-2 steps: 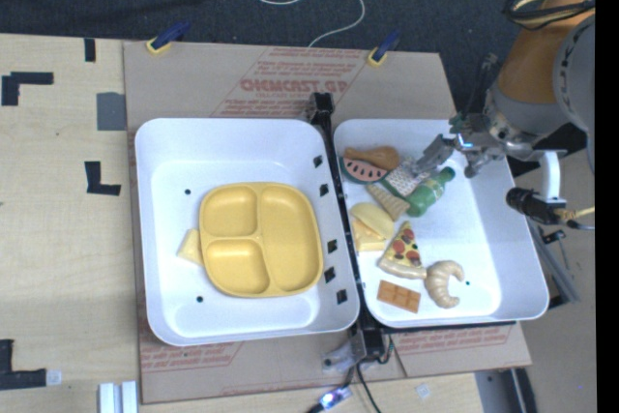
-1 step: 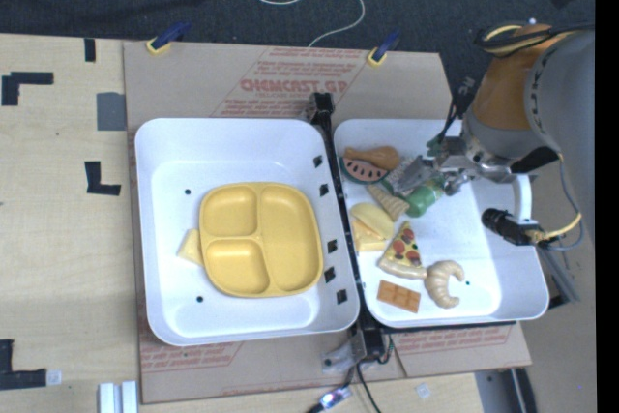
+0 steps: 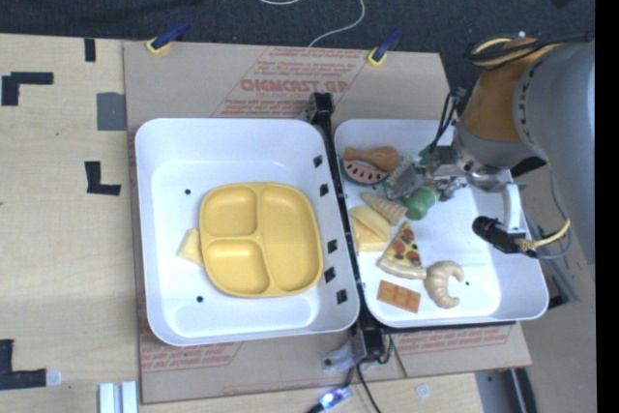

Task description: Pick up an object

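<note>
The bench carries a cardboard sheet with red print, and on that sheet sit two shallow white bins side by side. The grey arm, with its orange band, reaches in from the right over the upper part of the right bin. The left bin holds a yellow compartment plate with three sections, lying flat near the bin's middle; a pale yellow wedge peeks out from under the plate's left edge.

The right bin holds a cluster of toy foods along its left half. Nearest the top lie a brown drumstick-like piece and, just below it, a dark grilled-looking slice. Below these come pale cheese-like wedges, a pizza slice with coloured toppings, a croissant to its lower right, and a brown cracker near the bin's front.

The claw hangs low over the upper middle of the right bin, right at a small green round toy; it touches or nearly touches that toy. Whether the claw is spread or pressed together, I cannot tell.
</note>
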Controlling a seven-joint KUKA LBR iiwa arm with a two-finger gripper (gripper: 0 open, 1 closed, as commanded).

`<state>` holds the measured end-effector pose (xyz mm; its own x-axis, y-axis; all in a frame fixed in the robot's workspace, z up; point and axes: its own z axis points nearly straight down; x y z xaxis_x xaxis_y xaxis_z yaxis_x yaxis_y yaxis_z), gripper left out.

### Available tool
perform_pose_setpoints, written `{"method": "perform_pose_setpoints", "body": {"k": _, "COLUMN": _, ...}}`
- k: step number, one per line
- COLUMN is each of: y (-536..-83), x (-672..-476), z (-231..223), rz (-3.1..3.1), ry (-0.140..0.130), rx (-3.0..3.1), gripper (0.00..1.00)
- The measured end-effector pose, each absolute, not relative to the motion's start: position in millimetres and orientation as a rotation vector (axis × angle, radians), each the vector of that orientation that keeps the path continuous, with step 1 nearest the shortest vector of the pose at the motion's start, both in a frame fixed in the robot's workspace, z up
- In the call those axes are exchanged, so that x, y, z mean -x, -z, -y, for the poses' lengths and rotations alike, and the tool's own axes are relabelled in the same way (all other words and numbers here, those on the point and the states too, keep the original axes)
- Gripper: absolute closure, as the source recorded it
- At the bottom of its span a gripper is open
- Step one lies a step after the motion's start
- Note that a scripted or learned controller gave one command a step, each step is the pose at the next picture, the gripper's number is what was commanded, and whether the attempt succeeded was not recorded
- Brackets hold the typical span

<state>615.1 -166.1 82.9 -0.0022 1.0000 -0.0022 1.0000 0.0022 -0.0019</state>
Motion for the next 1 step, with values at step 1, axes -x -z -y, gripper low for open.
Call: {"method": "perform_pose_setpoints", "body": {"k": 1, "y": -94.5, "x": -615.5, "z": 165.7, "rz": -2.224, "ry": 0.004, "rx": -2.218, "gripper": 1.0}}
